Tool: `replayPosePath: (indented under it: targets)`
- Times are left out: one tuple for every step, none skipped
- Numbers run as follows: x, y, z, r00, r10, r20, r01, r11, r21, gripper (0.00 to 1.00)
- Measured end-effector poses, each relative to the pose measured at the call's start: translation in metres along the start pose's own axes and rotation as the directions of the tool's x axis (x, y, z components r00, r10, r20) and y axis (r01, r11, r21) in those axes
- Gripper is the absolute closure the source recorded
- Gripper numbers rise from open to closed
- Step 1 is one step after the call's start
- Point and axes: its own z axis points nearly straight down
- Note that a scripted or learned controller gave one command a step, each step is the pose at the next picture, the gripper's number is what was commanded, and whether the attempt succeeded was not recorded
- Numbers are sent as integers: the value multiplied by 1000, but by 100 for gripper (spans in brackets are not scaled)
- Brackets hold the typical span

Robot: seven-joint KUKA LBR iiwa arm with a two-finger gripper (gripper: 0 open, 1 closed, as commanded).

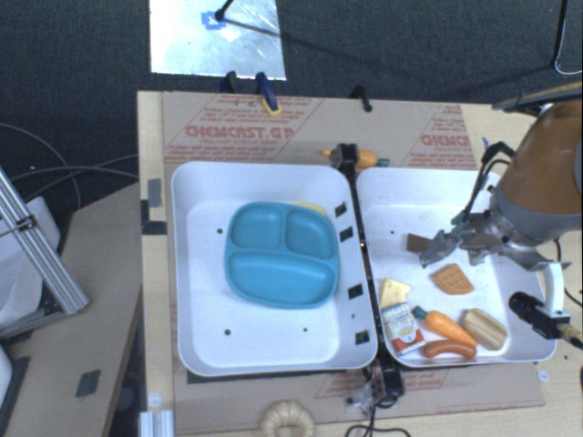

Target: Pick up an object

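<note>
Camera view shows the gripper (439,247) open and holding nothing; the cracker (453,280) lies just below it.

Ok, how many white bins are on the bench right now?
2. The left bin holds a blue divided plate; the right bin holds the toy food, with the claw above it.

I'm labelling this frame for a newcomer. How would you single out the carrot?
Look in the right bin, at its near edge where the toy food clusters. The carrot is the plain orange tapered piece between the red packet and the tan bun, just above the red sausage.
</note>
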Motion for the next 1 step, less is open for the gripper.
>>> replayPosePath:
  targets:
    - [9, -5, 55, 1000, 2, -1, -2, 1000, 5, 0]
